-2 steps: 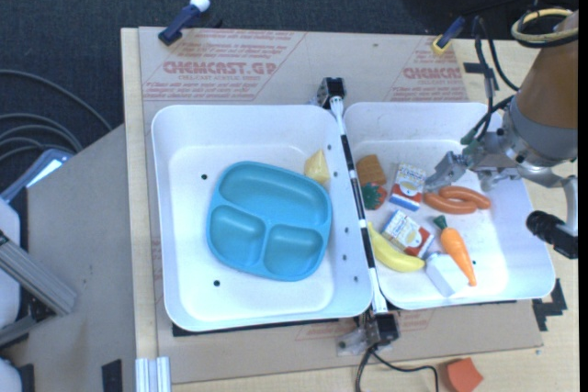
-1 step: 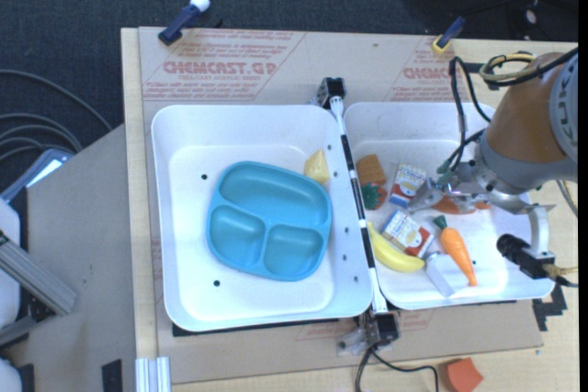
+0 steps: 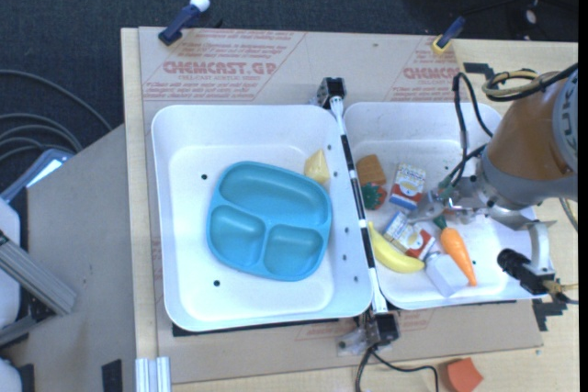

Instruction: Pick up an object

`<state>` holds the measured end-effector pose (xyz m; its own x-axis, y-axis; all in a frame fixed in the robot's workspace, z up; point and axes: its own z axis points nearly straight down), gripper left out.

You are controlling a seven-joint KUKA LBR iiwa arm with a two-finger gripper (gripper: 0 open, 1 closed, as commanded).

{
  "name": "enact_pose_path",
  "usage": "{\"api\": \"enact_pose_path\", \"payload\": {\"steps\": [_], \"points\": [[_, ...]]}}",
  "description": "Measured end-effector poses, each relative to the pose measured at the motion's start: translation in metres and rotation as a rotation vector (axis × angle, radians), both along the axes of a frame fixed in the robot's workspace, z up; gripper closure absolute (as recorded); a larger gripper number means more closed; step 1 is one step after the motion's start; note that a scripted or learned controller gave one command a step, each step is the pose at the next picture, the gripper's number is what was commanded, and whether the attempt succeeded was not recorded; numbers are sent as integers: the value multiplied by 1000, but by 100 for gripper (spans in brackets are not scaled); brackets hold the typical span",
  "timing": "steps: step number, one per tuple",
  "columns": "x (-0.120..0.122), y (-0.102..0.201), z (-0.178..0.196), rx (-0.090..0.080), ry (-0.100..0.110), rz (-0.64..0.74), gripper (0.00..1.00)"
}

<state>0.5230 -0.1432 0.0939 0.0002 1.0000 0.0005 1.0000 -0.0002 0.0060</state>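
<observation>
The right bin (image 3: 404,126) holds several toy foods: a brown bread piece (image 3: 371,169), a small green item (image 3: 370,194), a white carton with red and blue print (image 3: 407,184), a red and white packet (image 3: 411,237), a yellow banana (image 3: 395,254), an orange carrot (image 3: 457,253) and a white block (image 3: 443,274). My gripper (image 3: 439,205) reaches in from the right, low over the middle of this bin, between the carton and the carrot. Its tips are lost among the items. The orange-banded wrist (image 3: 533,142) covers the bin's right side.
The left bin (image 3: 175,197) holds a blue divided plate (image 3: 269,219) and a pale yellow piece (image 3: 317,166) by the divider. Black clamps (image 3: 332,91) sit at the divider's ends. Blue clips (image 3: 184,18) hold the cardboard's far edge. An orange block (image 3: 461,374) lies in front of the bench.
</observation>
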Motion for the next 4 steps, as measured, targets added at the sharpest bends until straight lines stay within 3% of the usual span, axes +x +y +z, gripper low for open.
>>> {"api": "enact_pose_path", "payload": {"steps": [1,2,3,4], "points": [[-17,2,-5,-3,-8,-1,0],[-17,3,5,0,-6,1,100],[-17,3,5,0,-6,1,0],[26,18,-10,0,6,1,0]]}}
